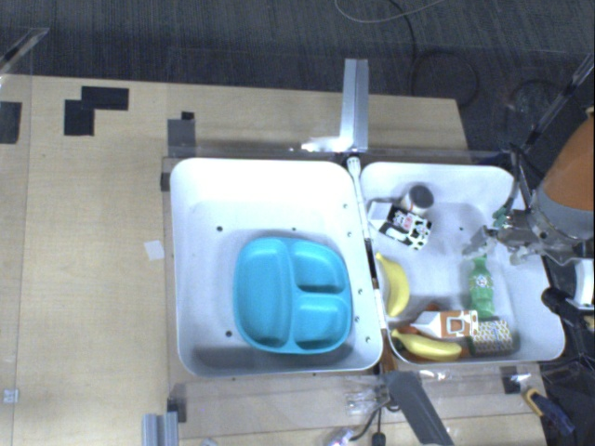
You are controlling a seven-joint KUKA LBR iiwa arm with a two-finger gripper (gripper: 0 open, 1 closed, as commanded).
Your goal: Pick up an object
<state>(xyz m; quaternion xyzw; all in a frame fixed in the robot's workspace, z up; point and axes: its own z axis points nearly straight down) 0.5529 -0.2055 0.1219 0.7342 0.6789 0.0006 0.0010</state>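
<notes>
Green and slim, the bottle point(481, 288) lay in the right bin point(446, 179), just under the gripper point(507, 233) at that bin's right edge; whether its fingers were spread or closed, I couldn't tell. Just below sat a speckled sponge point(492, 336), a small carton point(450, 324) and two bananas point(396, 286). The risk: a descent into that clutter could knock neighbours or close on nothing.

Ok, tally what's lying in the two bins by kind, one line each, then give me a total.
Blue divided tray, left bin: 1
Bananas, right bin: 2
Green bottle: 1
Black-and-white box: 1
Small grey can: 1
Orange-and-white carton: 1
Speckled sponge-like block: 1
Total: 8
</notes>
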